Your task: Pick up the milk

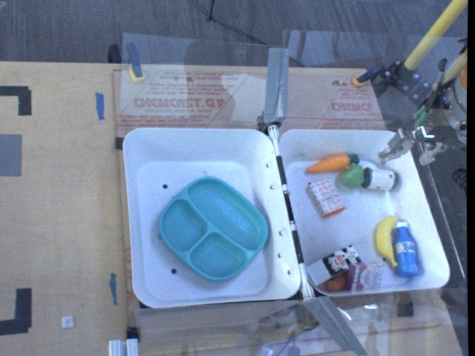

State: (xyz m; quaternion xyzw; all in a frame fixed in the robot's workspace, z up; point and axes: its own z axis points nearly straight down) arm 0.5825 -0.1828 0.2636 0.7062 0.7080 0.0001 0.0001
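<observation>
Gripper (407, 144) at right bin's (438, 221) far right edge, fingers spread wide, holding nothing. Milk carton (343, 259) lies in the near-left corner, diagonally down-left from gripper, long axis slanted.

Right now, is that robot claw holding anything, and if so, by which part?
Nothing is held. The gripper sits at the right bin's upper right edge, with nothing between its fingers. The milk lies in the bin.

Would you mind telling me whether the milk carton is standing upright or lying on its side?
Lying on its side. The milk carton rests flat on the floor of the right bin, its cow-patterned face up, beside a pink packet.
</observation>
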